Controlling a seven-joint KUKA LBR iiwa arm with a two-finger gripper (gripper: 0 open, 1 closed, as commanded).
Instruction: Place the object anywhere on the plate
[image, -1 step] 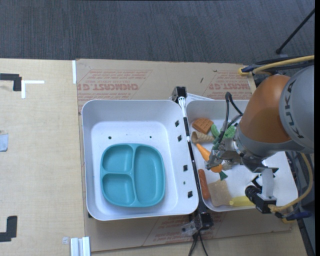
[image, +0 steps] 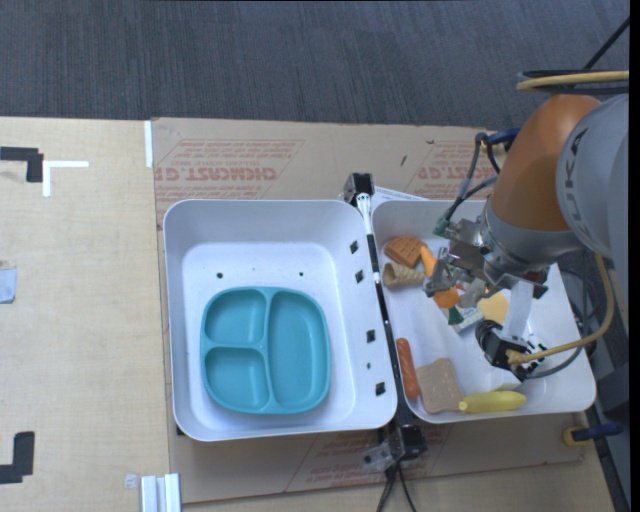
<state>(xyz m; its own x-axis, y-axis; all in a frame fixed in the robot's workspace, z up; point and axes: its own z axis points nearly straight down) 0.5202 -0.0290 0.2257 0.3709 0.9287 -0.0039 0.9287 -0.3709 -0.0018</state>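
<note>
A teal divided plate (image: 266, 350) lies in the left white bin (image: 190, 240). The right bin (image: 575, 385) holds several toy foods: a brown waffle piece (image: 405, 249), a tan cone (image: 399, 276), an orange piece (image: 429, 261), a yellow cheese wedge (image: 494, 306), a red sausage (image: 406, 366), a bread slice (image: 438, 385) and a yellow banana (image: 492, 402). My gripper (image: 449, 288) hangs low over the middle of the right bin, among the orange and yellow pieces. A small orange and green bit (image: 452, 303) sits right under it, and I cannot make out any grip on it.
The grey arm with its orange band (image: 540, 180) covers the right bin's far right part. A divider wall with black clips (image: 372, 290) separates the two bins. Cables (image: 545, 350) loop near the right bin's right wall. Brown cardboard surrounds both bins.
</note>
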